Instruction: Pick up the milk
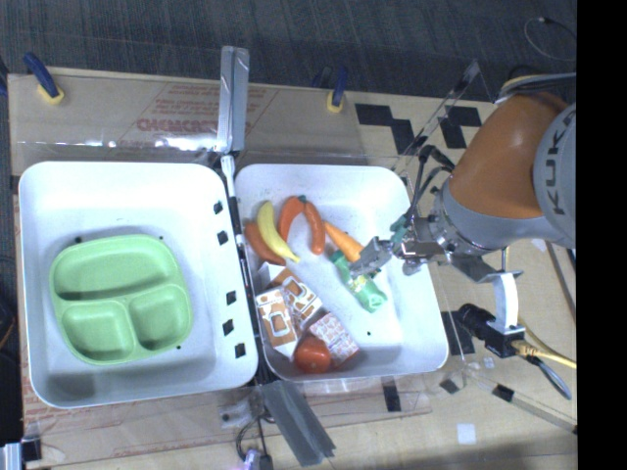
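The milk [286, 311] is a brown-and-white carton lying flat near the front left of the right bin [423, 346]. A second, smaller patterned carton [336, 339] lies just to its right, beside a red round fruit [312, 356]. My gripper [373, 257] hangs over the middle right of this bin, right above a green bottle [368, 292] and beside an orange carrot [342, 239]. It is well to the right of the milk and apart from it.
A banana [275, 235] and two more orange-red vegetables [313, 225] lie at the back of the right bin. The left bin [39, 194] holds a green sectioned plate [118, 297]. Cables and tools lie on the bench at the right.
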